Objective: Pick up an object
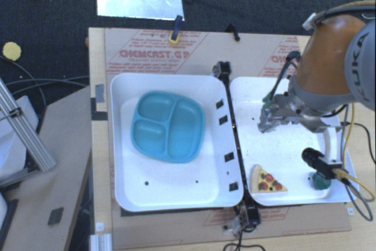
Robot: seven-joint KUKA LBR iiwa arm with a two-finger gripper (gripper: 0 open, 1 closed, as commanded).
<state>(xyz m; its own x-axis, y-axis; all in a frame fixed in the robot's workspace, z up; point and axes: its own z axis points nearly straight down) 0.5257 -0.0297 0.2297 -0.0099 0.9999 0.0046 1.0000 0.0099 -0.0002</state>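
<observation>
A toy pizza slice (pixel 267 180) lies near the front edge of the right bin (pixel 252 91). A small teal object (pixel 321 181) sits in that bin's front right corner, partly hidden by a black fitting on the arm. My gripper (pixel 268 117) hangs over the middle of the right bin, pointing left and down, well behind the pizza slice. Nothing shows between its fingers. A blue divided plate (pixel 168 127) rests in the left bin (pixel 126 185).
A black divider with clips (pixel 230 132) runs between the two bins. The arm's orange band and grey wrist (pixel 332 62) cover the right bin's right side. Cables (pixel 352 185) trail past its front right corner.
</observation>
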